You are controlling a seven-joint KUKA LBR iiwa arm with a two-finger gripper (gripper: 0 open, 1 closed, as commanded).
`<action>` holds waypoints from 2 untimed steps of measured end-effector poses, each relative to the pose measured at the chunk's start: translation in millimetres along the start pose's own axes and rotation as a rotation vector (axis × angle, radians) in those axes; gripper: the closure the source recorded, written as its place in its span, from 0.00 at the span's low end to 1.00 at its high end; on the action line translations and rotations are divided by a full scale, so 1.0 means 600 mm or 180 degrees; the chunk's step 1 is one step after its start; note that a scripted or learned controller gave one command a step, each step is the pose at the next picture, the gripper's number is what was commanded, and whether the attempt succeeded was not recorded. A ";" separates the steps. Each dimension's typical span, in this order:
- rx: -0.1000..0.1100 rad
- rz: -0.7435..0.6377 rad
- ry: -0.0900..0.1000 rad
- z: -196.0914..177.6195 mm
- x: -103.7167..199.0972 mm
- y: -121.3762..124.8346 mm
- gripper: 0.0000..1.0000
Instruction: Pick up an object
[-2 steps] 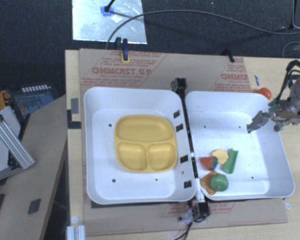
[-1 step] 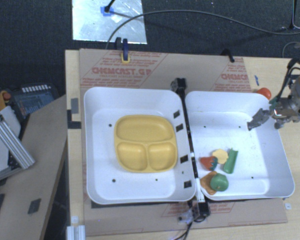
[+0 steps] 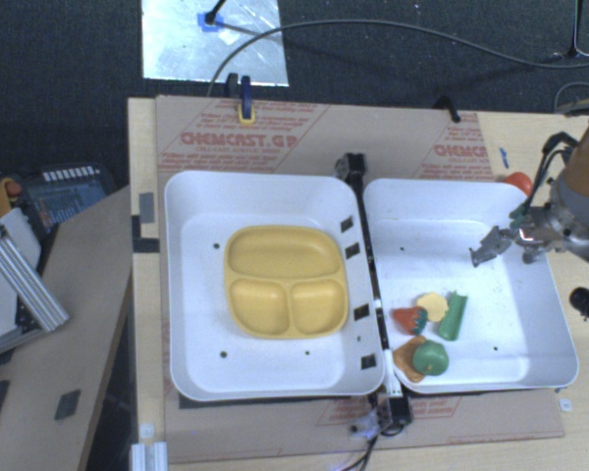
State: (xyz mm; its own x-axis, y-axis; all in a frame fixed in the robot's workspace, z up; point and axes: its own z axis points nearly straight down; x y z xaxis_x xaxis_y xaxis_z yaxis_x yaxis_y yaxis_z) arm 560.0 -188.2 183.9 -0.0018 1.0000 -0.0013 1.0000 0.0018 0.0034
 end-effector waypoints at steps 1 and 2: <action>0.0012 0.0001 0.0005 0.102 0.000 -0.005 0.00; 0.0004 0.0001 0.0002 0.165 0.000 -0.003 0.00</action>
State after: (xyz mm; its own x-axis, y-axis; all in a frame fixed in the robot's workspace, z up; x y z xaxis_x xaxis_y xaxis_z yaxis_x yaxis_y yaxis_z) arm 558.3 -188.2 84.7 -0.0014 1.0000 -0.0006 1.0000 0.0014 0.0021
